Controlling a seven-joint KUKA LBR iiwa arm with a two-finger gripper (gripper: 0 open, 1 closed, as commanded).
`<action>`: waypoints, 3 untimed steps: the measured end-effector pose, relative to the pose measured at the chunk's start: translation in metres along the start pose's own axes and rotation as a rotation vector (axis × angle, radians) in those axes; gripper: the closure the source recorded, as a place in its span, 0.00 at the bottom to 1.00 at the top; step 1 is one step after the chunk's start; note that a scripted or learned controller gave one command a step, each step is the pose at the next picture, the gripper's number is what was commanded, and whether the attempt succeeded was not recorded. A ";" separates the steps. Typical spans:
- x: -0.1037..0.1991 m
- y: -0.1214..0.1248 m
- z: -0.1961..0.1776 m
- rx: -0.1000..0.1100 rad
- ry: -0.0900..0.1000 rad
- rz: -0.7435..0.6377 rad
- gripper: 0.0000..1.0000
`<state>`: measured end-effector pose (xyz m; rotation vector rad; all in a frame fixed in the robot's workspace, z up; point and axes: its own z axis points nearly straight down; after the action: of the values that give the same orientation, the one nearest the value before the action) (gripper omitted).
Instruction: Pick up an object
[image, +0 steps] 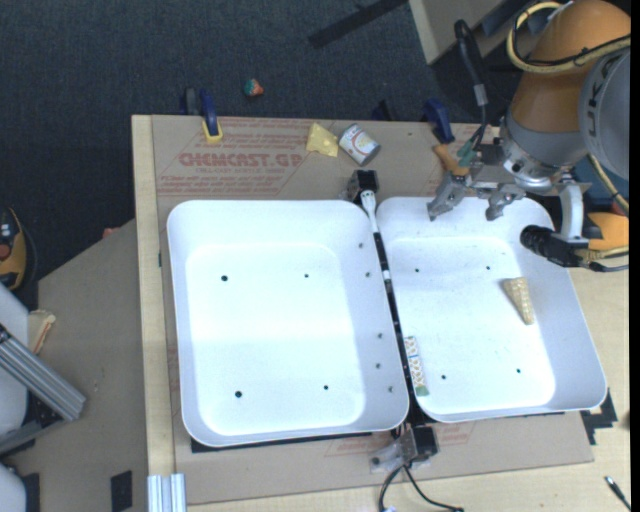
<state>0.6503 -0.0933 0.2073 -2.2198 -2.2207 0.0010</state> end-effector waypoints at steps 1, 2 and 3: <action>0.070 -0.022 -0.119 -0.016 0.001 -0.008 0.00; 0.065 -0.022 -0.122 -0.007 -0.002 -0.002 1.00; 0.130 -0.026 -0.207 -0.013 0.002 -0.008 1.00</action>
<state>0.6250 0.0364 0.4142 -2.2171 -2.2349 -0.0154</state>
